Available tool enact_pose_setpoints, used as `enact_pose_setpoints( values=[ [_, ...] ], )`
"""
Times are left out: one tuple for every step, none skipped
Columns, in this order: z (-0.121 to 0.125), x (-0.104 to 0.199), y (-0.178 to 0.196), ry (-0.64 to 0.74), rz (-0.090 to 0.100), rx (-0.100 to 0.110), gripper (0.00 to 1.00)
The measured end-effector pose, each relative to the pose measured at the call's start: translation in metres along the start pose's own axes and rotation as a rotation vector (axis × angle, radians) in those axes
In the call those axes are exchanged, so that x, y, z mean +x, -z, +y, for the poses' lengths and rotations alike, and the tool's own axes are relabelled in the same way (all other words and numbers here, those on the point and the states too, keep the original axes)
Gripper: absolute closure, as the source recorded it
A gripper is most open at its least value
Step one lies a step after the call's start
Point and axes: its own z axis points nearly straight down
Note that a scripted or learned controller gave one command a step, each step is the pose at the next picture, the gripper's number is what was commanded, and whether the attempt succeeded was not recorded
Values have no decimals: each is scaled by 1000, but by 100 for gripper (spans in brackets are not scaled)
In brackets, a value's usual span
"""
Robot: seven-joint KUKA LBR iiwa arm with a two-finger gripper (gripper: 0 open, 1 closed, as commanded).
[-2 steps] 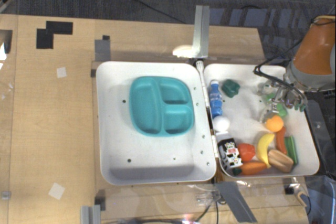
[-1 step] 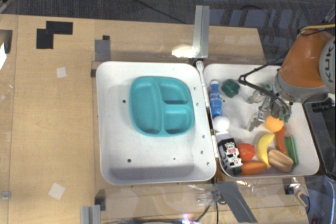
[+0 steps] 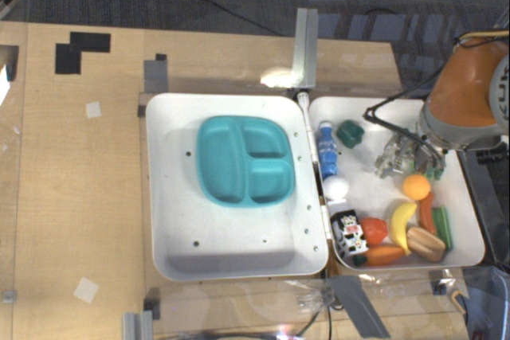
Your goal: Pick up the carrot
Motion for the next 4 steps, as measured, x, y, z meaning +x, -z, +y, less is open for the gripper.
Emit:
enact_pose_setpoints(
  values=[
    [8, -9, -14, 1311, 5, -6, 100],
    [-53, 13, 71, 1604, 9, -8, 100],
    [4, 110, -4, 1669, 16, -13, 100],
    [12, 103, -9, 1662, 31, 6, 100]
  ],
)
